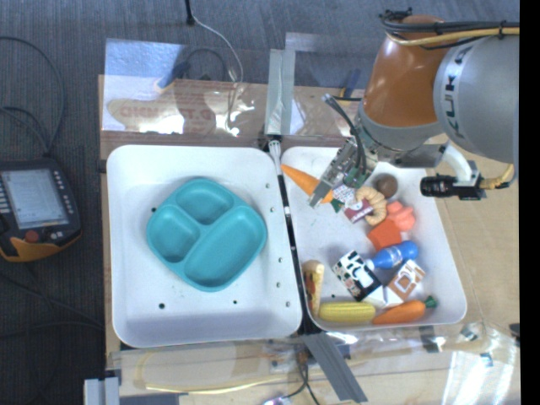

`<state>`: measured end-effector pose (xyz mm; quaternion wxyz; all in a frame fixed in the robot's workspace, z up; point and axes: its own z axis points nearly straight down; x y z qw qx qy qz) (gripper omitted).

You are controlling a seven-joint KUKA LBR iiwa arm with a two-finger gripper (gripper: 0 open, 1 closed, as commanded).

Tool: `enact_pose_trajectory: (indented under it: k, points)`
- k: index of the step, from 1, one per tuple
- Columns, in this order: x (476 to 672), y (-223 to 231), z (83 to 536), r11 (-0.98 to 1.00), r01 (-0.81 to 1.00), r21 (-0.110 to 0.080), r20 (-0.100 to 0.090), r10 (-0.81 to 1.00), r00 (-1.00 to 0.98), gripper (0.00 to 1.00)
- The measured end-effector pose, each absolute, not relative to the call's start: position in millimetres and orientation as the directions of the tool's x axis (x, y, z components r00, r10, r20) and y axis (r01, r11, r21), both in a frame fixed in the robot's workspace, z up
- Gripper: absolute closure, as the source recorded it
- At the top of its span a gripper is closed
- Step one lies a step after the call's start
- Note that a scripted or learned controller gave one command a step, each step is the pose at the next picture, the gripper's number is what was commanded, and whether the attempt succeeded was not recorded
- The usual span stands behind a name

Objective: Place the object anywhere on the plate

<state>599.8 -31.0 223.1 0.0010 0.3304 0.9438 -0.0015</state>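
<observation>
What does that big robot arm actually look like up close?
The arm is bulky and rounded, grey with a glossy orange band above the wrist and dark lettering on its side. Black cables run over the top. Its gripper is a small metal assembly with thin fingers.

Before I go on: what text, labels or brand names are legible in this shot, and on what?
"KU", the start of a brand name cut off by the frame edge: on the grey arm.
Screen of the handheld pendant: too blurred to read.
Faint reddish print on the clear sheet behind the bins: unreadable.
Small carton: print too small.
</observation>
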Motion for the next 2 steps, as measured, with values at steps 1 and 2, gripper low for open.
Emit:
enact_pose_trajectory:
  k: [1, 2]
  points:
    - [612.2, 52.5, 205.1, 0.637, 0.771, -0.002, 0.001, 0.771, -0.637, 1.0]
    - [612.6, 50.9, 206.1, 0.635, 0.772, -0.001, -0.001, 0.772, -0.635, 0.0]
